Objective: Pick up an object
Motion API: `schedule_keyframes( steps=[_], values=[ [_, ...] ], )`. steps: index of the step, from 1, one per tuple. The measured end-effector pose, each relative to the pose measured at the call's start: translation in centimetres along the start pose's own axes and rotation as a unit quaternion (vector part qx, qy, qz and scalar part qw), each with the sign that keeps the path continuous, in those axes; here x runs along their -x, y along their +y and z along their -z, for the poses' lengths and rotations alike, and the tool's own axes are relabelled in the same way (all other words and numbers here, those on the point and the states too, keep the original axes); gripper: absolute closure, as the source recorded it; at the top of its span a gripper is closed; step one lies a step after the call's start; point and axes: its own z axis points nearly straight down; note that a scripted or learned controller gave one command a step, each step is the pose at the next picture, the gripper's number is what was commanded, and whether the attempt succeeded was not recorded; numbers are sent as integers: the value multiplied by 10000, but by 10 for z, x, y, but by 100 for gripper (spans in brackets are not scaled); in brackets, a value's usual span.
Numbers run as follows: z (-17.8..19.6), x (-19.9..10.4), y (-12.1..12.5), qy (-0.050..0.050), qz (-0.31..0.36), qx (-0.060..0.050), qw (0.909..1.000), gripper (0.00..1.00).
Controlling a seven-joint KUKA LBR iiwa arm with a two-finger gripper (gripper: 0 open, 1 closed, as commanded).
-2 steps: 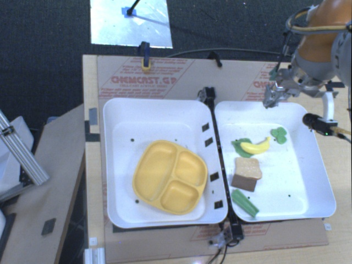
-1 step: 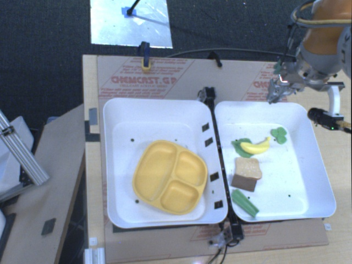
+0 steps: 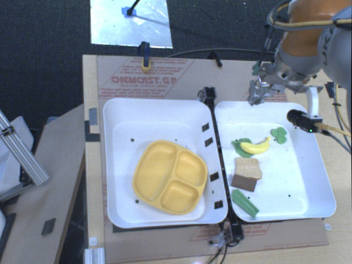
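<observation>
In the right bin (image 3: 308, 175) lie a yellow banana (image 3: 257, 146) on a green leaf, a small green piece (image 3: 279, 135), a slice of bread (image 3: 248, 168) over a brown block (image 3: 243, 182), and a green cucumber-like stick (image 3: 245, 203). My gripper (image 3: 257, 91) hangs above the bin's far left rim, well clear of these objects, with nothing seen between its fingers.
The left bin (image 3: 126, 120) holds a yellow three-compartment tray (image 3: 170, 176). A black divider bar (image 3: 217, 153) runs between the bins. A black fitting with a cable (image 3: 301, 120) sits at the right bin's far edge. The arm's orange band (image 3: 316, 7) looms at top right.
</observation>
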Motion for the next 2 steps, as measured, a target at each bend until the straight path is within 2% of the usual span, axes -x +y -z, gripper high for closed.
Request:
schedule_keyframes(
  steps=[1, 2],
  values=[
    [-12, -49, -3, 2, 0, -2, 10000, 100],
    [-5, -100, 3, 4, 5, 7, 10000, 100]
  ],
)
